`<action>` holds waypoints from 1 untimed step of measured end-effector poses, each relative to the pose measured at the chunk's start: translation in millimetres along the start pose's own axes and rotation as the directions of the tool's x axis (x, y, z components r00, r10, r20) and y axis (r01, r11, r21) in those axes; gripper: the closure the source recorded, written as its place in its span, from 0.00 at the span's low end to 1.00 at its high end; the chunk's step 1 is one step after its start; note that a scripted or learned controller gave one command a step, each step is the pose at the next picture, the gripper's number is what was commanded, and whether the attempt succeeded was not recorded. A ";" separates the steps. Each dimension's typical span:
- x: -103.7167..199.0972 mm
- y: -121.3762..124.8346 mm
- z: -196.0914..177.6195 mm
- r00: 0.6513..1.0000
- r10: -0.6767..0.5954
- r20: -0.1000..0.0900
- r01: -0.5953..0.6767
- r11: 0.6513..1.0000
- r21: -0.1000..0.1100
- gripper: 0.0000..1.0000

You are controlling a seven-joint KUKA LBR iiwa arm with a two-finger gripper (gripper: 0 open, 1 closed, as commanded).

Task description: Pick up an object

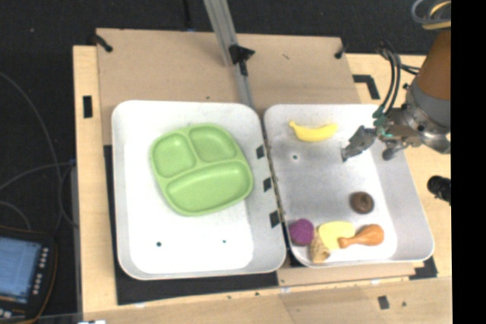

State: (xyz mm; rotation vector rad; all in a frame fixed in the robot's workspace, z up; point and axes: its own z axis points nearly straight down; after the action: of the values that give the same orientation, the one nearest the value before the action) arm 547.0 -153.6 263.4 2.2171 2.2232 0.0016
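You are looking down at a pale wooden counter (190,64) that is carrying two shallow white bins side by side. The left white bin (137,239) is holding a light green plastic plate with three compartments (201,169), which is lying flat near the bin's middle.

The right white bin (402,186) is holding the loose objects. A small yellow toy banana (312,132) is lying near the far edge, curved side down. A dark brown ring-shaped doughnut toy (361,202) is sitting alone toward the right of the bin floor. Along the near edge you are seeing a cluster: a round purple ball-like piece (301,231), a pale yellow wedge-like piece (332,234) just beside it, and an orange-brown drumstick-shaped toy (362,237) touching the yellow piece on its right.

The grey arm with its orange band (437,72) is reaching in from the right, and the gripper (368,144) is hanging over the far right part of the right bin, between the banana and the bin's right wall. Its two dark fingers (354,146) are standing spread wide apart, with nothing between them. The gripper is well apart from the doughnut and the near cluster, and nearest to the banana, though not touching it.

A slanted metal pole (216,4) is rising from the counter's far side.
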 end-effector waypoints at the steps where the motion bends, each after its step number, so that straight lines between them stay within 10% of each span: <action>1: 0.1 0.0 0.0 1.000 0.001 -0.001 -0.001 1.000 0.000 0.00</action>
State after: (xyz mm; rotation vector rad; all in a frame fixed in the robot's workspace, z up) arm 547.0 -153.5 263.4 2.2183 2.2223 0.0025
